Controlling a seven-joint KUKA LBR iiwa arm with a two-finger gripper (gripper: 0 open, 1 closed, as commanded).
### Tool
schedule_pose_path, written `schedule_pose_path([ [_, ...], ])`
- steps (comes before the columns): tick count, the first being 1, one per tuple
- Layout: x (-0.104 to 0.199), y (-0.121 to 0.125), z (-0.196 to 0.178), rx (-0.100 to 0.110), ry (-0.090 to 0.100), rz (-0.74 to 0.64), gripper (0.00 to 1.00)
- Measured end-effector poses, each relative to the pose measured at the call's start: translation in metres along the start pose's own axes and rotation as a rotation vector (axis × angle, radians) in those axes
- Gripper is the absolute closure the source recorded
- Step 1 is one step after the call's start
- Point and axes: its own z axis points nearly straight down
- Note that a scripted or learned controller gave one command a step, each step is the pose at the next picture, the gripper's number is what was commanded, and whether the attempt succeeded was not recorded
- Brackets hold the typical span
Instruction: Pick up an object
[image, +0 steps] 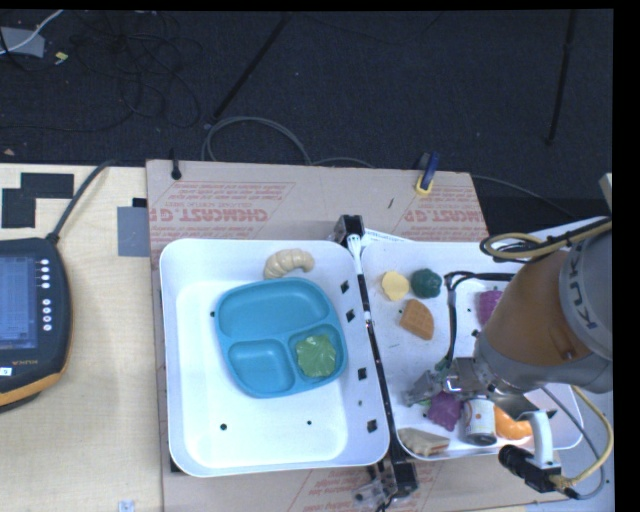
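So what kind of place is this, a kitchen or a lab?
Most likely a robotics lab bench, not a kitchen: a grey and orange robot arm reaches over two shallow white plastic bins of toy food, an orange-edged handheld control pendant lies beside them, and loose black cables trail behind.

A dark carpeted floor crossed by black cables lies beyond a pale wooden bench. 1 cardboard sheet covers it; what looks like a control pendant rests left.

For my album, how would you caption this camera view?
Arm's end effector low in right bin by a purple object.
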Motion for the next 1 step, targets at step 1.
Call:
schedule_pose_path([
  [1,-0.0062,0.0082,0.0002,0.001,0.0,0.003,0.0],
])
